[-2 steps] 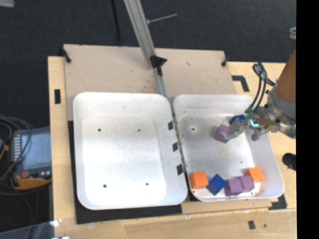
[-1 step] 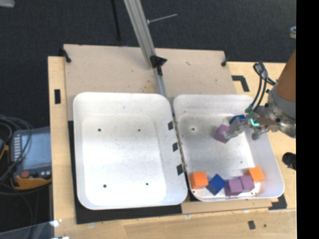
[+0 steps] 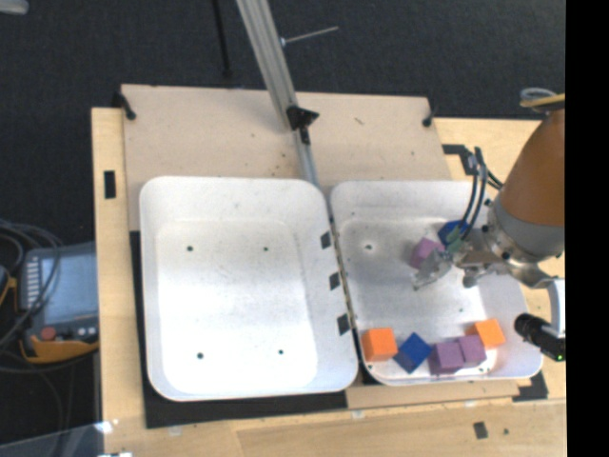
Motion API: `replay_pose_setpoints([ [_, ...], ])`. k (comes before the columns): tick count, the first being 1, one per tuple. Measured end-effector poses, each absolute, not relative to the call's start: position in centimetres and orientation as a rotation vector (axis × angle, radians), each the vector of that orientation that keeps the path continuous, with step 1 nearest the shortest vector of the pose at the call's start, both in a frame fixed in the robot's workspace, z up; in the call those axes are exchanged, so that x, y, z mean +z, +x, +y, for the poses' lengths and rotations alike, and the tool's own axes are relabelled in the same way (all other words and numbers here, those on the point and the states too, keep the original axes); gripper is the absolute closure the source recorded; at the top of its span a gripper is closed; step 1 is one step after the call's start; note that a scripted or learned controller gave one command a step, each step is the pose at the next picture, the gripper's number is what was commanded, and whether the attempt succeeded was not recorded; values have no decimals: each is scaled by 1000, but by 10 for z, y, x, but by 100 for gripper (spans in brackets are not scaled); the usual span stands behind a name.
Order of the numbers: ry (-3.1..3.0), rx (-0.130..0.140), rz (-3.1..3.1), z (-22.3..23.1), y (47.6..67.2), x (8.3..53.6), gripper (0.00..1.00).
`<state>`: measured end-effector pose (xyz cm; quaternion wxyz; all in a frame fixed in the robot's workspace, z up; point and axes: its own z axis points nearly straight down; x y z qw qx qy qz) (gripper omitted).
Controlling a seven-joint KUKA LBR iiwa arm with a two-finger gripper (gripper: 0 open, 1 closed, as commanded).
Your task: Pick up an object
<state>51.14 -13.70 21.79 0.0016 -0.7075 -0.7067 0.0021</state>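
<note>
Hand [image 3: 436, 263] over right bin [image 3: 381, 208], purple block [image 3: 425, 251] at fingertips

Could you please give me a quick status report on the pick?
Gripper over right bin, purple block at its tip. Grasp unconfirmed. Other blocks along near wall, nothing obstructing.

I see a wooden desk [image 3: 109, 255] on a dark carpet floor [image 3: 95, 27], and a metal rail [image 3: 271, 55] leans over it.
</note>
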Motion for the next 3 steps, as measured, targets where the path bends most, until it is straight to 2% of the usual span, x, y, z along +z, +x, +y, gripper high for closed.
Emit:
replay_pose_setpoints([
  [2, -2222, 6, -2218, -142, 506, 103, 0],
  [3, -2234, -6, -2214, -142, 508, 116, 100],
])
